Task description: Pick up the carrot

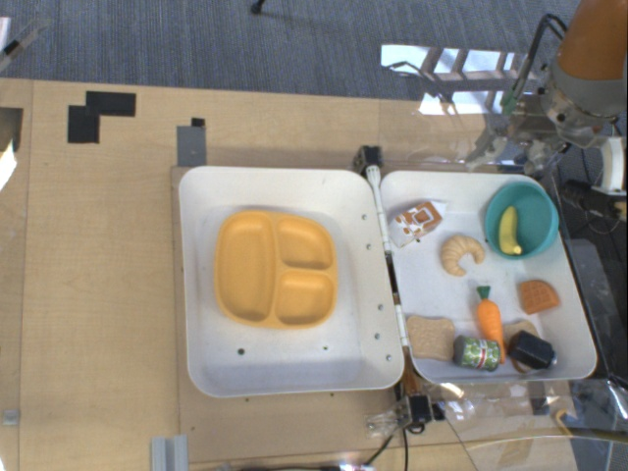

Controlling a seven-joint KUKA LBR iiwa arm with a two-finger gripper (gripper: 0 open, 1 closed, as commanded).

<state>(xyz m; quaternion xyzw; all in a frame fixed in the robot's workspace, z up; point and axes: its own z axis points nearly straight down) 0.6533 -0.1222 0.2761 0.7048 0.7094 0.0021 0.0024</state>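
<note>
Robot lab: bench point(98, 292), two white bins point(294, 376), grey carpet point(196, 27).

- The arm point(592, 37) comes in at the upper right corner of the camera view, cut off by the top and right edges.
- Its orange band fills that corner as a broad rounded shape, with a grey ring directly beneath it.
- Below the grey ring sits the wrist point(574, 106), a cluster of pale metal parts and thin cables (too cluttered to pick the pieces apart).
- The gripper point(515, 135) reaches down and to the left from the wrist, a blurred tangle of light struts.
- The whole assembly hangs high, near the upper right of the scene.
</note>
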